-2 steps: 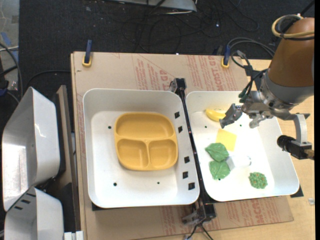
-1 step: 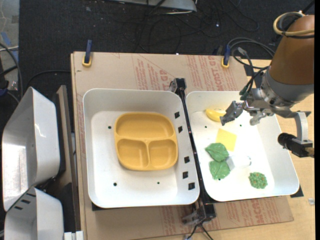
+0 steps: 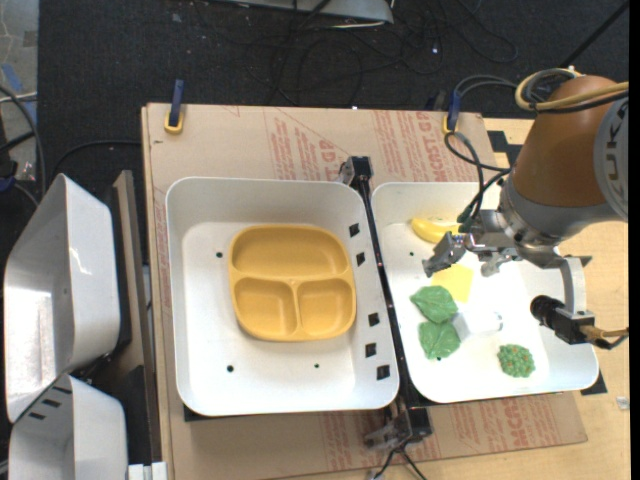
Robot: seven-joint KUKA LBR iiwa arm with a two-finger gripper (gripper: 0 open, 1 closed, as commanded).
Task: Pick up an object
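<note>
**Arm over right bin, fingers above the yellow pieces**

Two white bins sit side by side on a cardboard-covered bench. Left bin (image 3: 190,298) holds a yellow divided tray (image 3: 293,281), flat, near its middle.

Right bin (image 3: 560,373) holds the loose items: a yellow banana-like piece (image 3: 430,230) near the upper left, a flat yellow piece (image 3: 455,283) just below it, two green leafy pieces (image 3: 437,320) close together under that, a small green clump (image 3: 516,360) off toward the lower right.

Gripper (image 3: 455,253) hangs over the right bin's upper part, between the banana-like piece and the flat yellow piece. Cannot tell whether its fingers are apart or together; nothing visibly between them. Green pieces lie apart from it, lower in the bin.
</note>
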